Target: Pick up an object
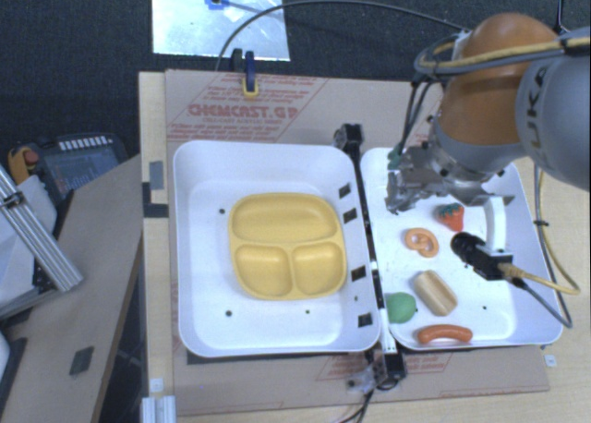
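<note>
Here, hand (pixel 406 192) low in white right bin (pixel 526 320); grip unreadable (hidden). Centre over orange pretzel (pixel 422 242) at five o'clock.

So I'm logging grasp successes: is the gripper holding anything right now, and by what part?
Cannot be told. The gripper is low over the right bin, above the pretzel, with nothing visibly between its jaws.

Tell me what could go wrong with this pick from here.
The hand sits near the right bin's back wall, so it might scrape the wall going down. The pretzel, bun, sausage and green piece lie close together, so a grasp could knock neighbours.
</note>
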Motion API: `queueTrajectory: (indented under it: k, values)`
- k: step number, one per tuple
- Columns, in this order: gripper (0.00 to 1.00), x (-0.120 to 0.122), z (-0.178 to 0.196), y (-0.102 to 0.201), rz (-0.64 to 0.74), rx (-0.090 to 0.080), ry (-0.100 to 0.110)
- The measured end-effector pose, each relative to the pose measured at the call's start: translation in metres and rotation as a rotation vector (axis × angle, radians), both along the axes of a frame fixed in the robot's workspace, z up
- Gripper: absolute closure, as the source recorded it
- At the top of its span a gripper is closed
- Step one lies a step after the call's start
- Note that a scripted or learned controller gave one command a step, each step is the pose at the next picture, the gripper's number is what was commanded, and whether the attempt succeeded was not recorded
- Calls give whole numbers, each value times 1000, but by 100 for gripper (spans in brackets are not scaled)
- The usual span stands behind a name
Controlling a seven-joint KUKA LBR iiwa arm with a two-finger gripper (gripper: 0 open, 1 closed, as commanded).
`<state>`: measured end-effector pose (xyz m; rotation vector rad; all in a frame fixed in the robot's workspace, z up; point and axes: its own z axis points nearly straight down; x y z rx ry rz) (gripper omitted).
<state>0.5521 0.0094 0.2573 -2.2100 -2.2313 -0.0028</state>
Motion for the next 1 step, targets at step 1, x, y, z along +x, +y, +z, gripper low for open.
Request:
queueTrajectory:
  k: [1]
  values:
    - [100,-4,2,52,0,-1,-2]
